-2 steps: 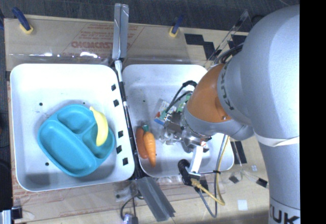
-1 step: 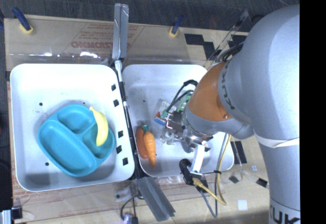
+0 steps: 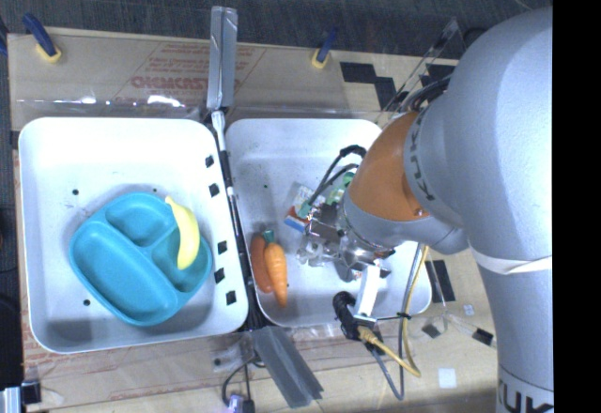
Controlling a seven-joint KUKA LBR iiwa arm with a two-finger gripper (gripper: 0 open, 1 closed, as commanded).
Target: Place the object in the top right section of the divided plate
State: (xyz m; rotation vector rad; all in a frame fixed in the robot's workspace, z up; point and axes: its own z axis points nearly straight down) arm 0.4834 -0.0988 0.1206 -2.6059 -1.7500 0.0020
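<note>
Camera view: grey arm with orange band reaching into the right white bin [image 3: 282,134], two-finger gripper [image 3: 319,247] low near its middle, finger state cannot be told; orange plastic carrot [image 3: 272,270] by that bin's left wall; yellow plastic banana [image 3: 186,233] on the blue divided plate [image 3: 122,284] in the left white bin [image 3: 47,167]

This looks like a robotics lab set up for testing, not a home or a kitchen. A large grey industrial arm with an orange band [image 3: 399,181] reaches over a flat brown cardboard-covered table [image 3: 122,68], loose cables hanging near its tool [image 3: 324,237]. Two shallow white plastic bins [image 3: 38,214] sit side by side to the left of and beneath the tool, and blue clamps [image 3: 39,36] pin the edge of the table beyond them. Black-and-white marker squares [image 3: 371,78] are fixed to the table behind the tool
</note>
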